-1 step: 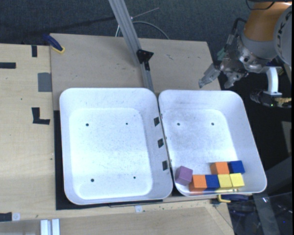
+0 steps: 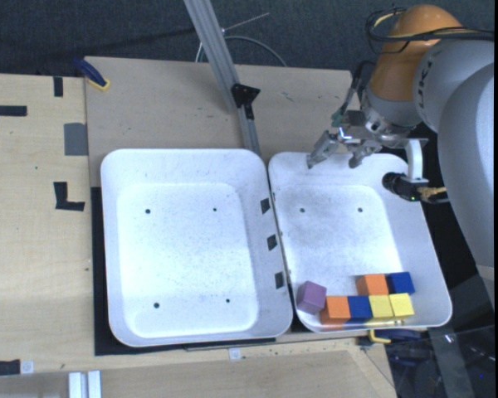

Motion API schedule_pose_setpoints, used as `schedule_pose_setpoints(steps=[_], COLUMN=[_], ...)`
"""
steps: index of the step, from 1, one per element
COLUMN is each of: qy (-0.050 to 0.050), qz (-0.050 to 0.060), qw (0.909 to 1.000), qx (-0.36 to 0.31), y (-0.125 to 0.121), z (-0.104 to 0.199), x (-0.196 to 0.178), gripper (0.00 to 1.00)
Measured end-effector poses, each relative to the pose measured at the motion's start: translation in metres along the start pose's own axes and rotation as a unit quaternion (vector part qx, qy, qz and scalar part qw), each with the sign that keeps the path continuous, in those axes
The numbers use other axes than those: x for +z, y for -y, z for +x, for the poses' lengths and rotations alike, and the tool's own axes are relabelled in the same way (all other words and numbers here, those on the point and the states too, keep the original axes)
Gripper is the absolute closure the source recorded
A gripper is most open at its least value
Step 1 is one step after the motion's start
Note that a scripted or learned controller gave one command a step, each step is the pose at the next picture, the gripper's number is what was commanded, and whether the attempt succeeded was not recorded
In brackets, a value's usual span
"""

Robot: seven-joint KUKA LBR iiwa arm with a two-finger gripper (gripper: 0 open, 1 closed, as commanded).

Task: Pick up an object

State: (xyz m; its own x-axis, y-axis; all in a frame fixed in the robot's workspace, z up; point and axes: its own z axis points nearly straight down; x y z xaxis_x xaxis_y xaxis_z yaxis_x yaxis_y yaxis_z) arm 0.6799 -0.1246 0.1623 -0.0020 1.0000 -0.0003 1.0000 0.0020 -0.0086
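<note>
Blocks [image 2: 362, 299] crowd right bin's [image 2: 415, 222] near edge.

Both bins [image 2: 187, 168] white plastic, matt, finely speckled. Bench [image 2: 33, 247] pale wood-look board, matt, smooth. Pincer [image 2: 336, 152] bare metal, dull sheen; arm [image 2: 465, 81] behind it smooth grey casing with glossy orange band [image 2: 402, 52]. Blocks [image 2: 373, 301] well below pincer look smooth, matt, solid coloured. Slanted pole [image 2: 216, 48] left of pincer brushed metal.

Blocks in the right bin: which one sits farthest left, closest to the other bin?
The purple block. It lies alone at the left end of the cluster, slightly turned, next to the orange block; the rest are orange, blue or yellow.
</note>
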Motion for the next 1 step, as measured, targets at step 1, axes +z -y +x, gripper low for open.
schedule_pose_setpoints(steps=[1], qy=[0.002], qz=[0.001], qw=[1.0000], qx=[0.001], y=[-0.0005], z=[0.0120], x=[0.0522], gripper=[0.00])
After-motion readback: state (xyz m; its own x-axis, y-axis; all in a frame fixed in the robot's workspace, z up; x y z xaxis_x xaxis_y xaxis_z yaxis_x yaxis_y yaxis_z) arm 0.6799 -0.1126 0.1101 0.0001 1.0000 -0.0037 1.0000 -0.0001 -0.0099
